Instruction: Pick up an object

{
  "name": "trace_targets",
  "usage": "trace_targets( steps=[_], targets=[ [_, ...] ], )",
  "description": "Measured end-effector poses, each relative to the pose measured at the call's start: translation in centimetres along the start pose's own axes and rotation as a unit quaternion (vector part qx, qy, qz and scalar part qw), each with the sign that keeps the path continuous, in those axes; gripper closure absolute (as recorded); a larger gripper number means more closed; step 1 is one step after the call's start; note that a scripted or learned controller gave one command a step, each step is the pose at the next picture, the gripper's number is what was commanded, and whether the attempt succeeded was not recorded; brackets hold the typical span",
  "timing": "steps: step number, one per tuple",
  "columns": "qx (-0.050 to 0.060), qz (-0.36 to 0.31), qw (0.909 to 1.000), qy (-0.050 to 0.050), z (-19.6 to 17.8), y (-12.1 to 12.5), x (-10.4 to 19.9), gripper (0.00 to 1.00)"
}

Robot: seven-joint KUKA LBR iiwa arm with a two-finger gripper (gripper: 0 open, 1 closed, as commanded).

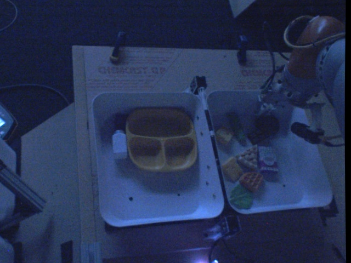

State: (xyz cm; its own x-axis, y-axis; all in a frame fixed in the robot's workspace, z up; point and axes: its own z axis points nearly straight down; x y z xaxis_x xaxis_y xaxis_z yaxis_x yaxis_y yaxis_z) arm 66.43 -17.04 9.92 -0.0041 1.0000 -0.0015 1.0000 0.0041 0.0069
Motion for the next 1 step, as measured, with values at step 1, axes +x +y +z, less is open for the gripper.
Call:
trace_targets(
  steps=[1],
  targets=[
    [0.000, 0.001, 1.0000, -0.001, -5.01, 0.99, -0.57, 1.00]
  ],
)
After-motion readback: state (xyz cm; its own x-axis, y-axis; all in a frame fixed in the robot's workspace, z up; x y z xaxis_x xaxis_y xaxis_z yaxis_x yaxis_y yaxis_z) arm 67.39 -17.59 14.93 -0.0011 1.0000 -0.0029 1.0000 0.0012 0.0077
